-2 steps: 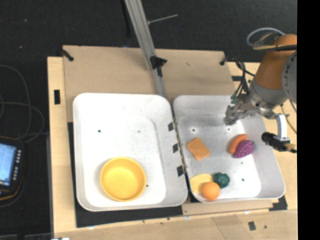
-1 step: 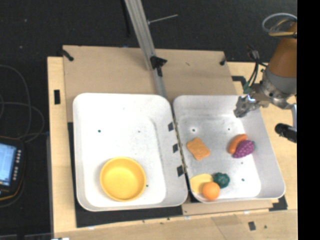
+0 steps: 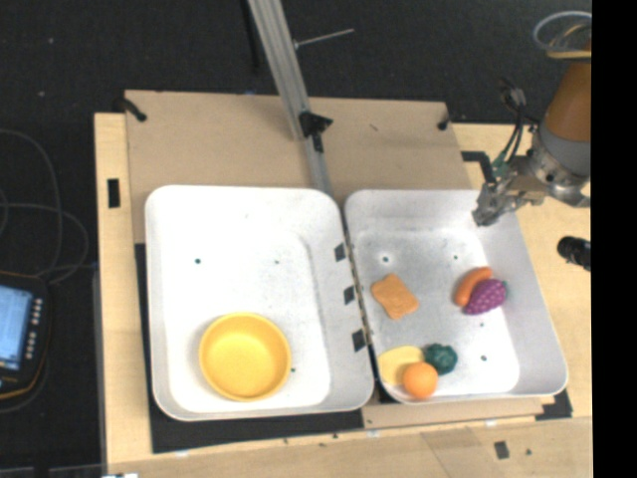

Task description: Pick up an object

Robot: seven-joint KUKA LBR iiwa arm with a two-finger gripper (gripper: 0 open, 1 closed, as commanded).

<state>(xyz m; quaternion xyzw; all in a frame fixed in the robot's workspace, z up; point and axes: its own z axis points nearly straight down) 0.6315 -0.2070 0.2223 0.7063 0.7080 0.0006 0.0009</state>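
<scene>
My gripper [image 3: 487,213] hangs over the far right corner of the right bin [image 3: 428,222], with nothing visible between its fingers. Below it in the same bin lie a purple grape bunch [image 3: 485,296] pressed against an orange piece [image 3: 469,284]. An orange-tan flat block [image 3: 395,295] sits near the bin's middle. At the near edge are a yellow piece [image 3: 396,358], a small orange ball [image 3: 420,379] and a dark green piece [image 3: 440,357], all close together.
The left bin [image 3: 239,227] holds a yellow bowl [image 3: 245,355] near its front. A grey metal pole [image 3: 284,63] slants down from the top to the gap between the bins. A black device [image 3: 18,332] lies at the far left, off the bench.
</scene>
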